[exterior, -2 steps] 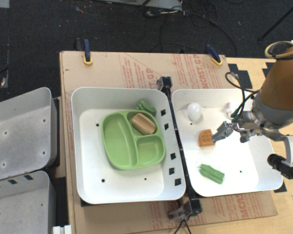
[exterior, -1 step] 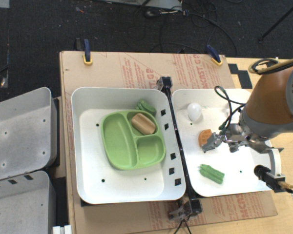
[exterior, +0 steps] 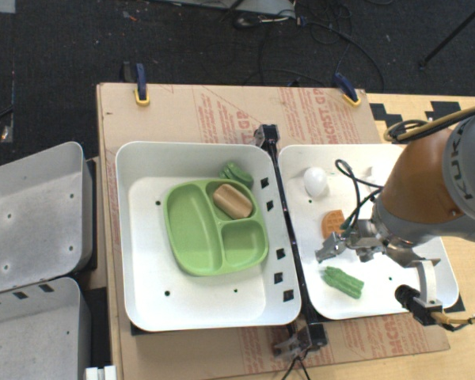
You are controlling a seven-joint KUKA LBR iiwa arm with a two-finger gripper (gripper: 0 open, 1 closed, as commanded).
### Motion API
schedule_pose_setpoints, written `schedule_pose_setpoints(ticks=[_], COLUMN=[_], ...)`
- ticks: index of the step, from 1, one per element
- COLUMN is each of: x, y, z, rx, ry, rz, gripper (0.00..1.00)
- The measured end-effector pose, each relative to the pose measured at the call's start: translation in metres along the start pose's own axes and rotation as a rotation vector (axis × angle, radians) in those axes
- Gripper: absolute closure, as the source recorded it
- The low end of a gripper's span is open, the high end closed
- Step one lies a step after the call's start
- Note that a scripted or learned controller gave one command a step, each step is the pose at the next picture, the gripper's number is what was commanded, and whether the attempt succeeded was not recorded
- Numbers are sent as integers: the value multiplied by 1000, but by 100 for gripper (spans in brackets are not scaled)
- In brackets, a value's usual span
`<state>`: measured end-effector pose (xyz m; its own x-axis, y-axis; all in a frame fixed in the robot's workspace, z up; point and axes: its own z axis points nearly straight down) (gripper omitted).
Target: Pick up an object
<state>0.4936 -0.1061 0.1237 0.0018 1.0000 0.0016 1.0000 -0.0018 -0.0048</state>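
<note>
At the far left, two white metal panels (exterior: 32, 212) lie off the cardboard-covered tabletop (exterior: 190, 113). On the tabletop, the left bin (exterior: 142, 291) holds a green divided plate (exterior: 198, 240), tilted so its long compartment runs down the left. A tan, bread-like piece (exterior: 233, 200) rests in the plate's upper right compartment, and a small green object (exterior: 238, 172) lies just beyond the plate's top edge, touching or nearly touching it. A black divider (exterior: 283, 236) separates the two bins.

In the right bin (exterior: 317, 307), a white egg-shaped object (exterior: 315, 181) sits near the top left. Below it lies an orange cookie-like piece (exterior: 332, 223), and farther down a green pod-shaped object (exterior: 343, 282) lies flat near the bin's front wall.

The gripper (exterior: 331, 249) hangs between the orange piece and the green pod, near both; whether it is open or closed I cannot tell, and nothing is visibly between its tips. The grey arm with its orange band (exterior: 416, 176) reaches in from the right.
</note>
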Motion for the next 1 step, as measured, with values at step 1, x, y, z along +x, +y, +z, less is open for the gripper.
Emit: schedule_pose_setpoints(ticks=[1], x=[0], y=[1], z=[-12], rx=[-5], ry=[-1], rz=[1], gripper=[100])
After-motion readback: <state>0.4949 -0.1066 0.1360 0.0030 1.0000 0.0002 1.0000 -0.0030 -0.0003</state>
